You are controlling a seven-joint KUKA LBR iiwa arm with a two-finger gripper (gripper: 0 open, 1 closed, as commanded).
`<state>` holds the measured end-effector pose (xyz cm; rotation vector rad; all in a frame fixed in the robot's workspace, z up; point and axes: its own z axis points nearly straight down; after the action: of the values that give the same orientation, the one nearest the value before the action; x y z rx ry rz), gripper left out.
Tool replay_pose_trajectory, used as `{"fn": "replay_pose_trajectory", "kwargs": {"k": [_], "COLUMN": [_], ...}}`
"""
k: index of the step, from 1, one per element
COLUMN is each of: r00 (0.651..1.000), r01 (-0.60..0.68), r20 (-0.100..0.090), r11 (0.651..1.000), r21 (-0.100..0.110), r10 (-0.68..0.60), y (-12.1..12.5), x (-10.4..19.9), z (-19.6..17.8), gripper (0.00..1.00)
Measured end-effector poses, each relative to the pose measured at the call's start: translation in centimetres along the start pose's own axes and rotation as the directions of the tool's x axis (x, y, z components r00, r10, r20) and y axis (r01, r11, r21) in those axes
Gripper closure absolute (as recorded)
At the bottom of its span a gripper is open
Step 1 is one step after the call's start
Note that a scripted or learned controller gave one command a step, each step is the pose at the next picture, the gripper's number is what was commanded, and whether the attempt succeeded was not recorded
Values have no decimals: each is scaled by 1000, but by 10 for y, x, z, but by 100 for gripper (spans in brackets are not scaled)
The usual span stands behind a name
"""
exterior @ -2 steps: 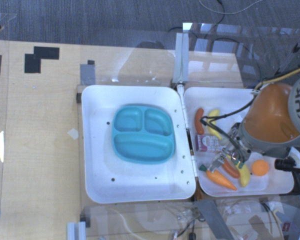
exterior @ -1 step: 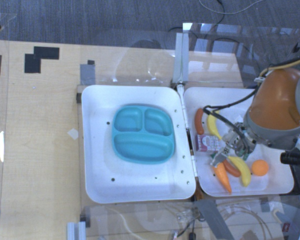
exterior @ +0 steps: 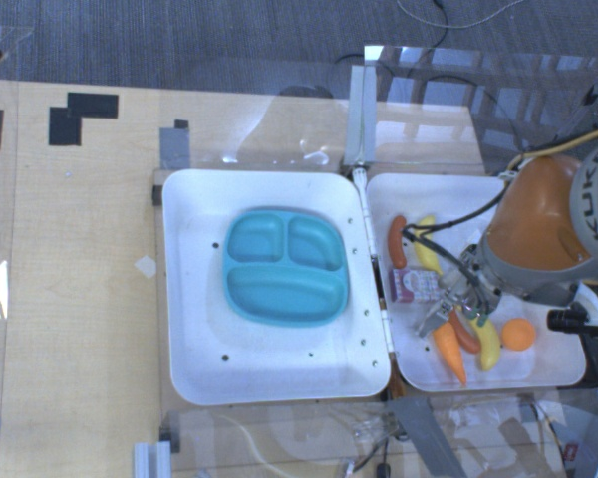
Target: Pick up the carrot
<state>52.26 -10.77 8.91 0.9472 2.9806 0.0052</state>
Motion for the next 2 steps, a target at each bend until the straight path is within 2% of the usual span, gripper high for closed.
{"fn": "replay_pose_trajectory", "kwargs": {"k": [1, 2], "r00": [1000, 998], "r01": [0, -59], "r20": [9, -5], "r11": [1000, 998], "r21": [-5, 3], "r10": [0, 60], "y": [2, 27], "x": [-3, 54], "z": [-13, -98], "gripper": [100, 100]}}
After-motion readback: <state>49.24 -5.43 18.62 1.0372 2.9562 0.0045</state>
